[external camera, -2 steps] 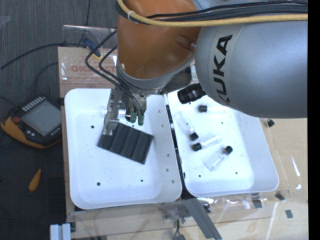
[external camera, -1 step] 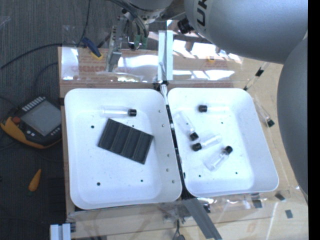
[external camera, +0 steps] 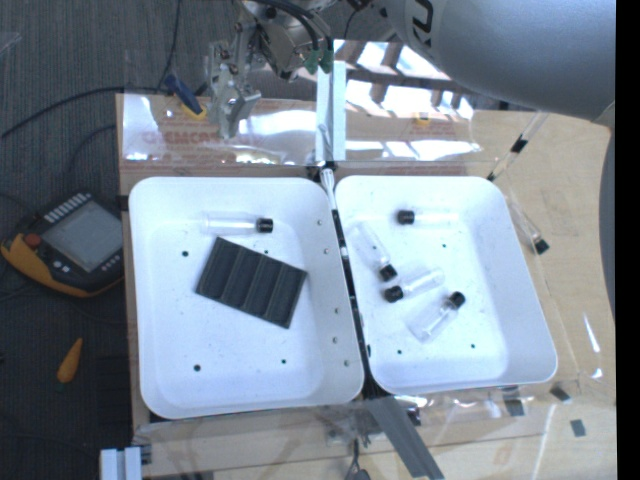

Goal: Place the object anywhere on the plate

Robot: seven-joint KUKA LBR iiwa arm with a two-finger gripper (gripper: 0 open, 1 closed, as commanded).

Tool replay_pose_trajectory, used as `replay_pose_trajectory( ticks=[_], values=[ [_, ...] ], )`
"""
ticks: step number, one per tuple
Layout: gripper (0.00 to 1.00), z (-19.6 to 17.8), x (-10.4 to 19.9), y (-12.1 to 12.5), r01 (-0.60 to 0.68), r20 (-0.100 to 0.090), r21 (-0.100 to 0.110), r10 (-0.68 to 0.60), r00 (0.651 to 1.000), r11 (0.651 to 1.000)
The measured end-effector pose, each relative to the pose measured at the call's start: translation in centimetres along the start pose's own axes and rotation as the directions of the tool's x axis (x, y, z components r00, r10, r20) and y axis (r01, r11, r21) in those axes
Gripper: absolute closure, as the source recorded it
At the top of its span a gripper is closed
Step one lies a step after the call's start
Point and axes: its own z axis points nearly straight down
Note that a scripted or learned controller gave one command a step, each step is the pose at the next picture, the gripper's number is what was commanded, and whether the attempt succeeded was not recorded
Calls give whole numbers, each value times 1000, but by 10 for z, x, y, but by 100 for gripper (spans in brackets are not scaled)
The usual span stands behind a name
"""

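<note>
Grey arm (external camera: 500, 28) looms overhead; gripper (external camera: 232, 93) beyond bins, grip unclear; dark plate (external camera: 250, 282) in left bin (external camera: 160, 368).

Both white bins (external camera: 150, 218) are viewed from one fixed camera above the bench (external camera: 570, 218) — angled downward, at moderate distance.

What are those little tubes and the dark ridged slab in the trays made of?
The tubes look like clear plastic or glass, see-through with black caps. The dark ridged slab looks like matte black plastic or rubber, showing no shine. The trays look like glossy white plastic.
</note>
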Motion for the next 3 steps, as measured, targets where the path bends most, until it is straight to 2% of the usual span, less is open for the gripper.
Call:
replay_pose_trajectory(
  ticks=[1, 2, 3],
  values=[
    [100, -3, -22, -9, 441, 2, -1, -441, 898, 898],
    [100, -2, -20, -15, 764, 2, -2, -764, 646, 646],
    [100, -2, -17, -21, 995, 4, -2, -995, 97, 97]
  ],
)
